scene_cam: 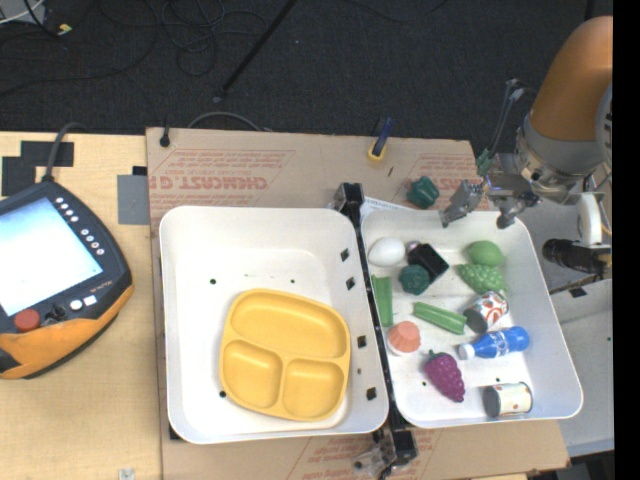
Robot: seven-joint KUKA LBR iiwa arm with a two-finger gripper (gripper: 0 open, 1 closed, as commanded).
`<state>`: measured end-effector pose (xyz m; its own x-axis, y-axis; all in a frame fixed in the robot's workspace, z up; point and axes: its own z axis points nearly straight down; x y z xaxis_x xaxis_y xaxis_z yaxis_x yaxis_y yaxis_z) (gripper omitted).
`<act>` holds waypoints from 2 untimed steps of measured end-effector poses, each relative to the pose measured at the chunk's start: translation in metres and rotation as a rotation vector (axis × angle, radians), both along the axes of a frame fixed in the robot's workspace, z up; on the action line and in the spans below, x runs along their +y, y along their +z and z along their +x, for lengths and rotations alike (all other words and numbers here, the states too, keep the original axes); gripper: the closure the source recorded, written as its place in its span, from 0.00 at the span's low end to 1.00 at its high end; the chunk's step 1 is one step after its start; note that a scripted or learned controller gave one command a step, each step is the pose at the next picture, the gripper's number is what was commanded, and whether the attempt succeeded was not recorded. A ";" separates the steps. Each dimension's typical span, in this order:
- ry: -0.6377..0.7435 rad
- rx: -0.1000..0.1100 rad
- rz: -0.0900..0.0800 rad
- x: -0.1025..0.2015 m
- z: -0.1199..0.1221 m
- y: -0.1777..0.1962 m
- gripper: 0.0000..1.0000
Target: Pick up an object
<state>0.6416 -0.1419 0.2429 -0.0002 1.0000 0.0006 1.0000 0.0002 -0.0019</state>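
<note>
Currently, yellow divided plate (285,356) seen in left bin (190,268). Right bin (560,368) crowded: white egg (385,252), green cucumber (438,317), purple grapes (446,375), blue bottle (497,343). Gripper (490,200) held over far rim, fingers apparently spread, nothing gripped. One isolated object should be chosen, descent made straight, neighbours avoided.

Both white bins (190,268) look like smooth, faintly glossy plastic, sitting on matt brown cardboard (260,173). The yellow divided plate (285,353) seems smooth plastic too. The floor's dark carpet (120,58) looks rough.
</note>
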 end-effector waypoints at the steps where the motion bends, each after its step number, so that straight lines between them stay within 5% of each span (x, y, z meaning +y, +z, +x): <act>1: 0.001 0.000 0.001 0.000 0.000 0.010 1.00; 2: -0.003 0.000 -0.001 -0.025 -0.054 0.036 1.00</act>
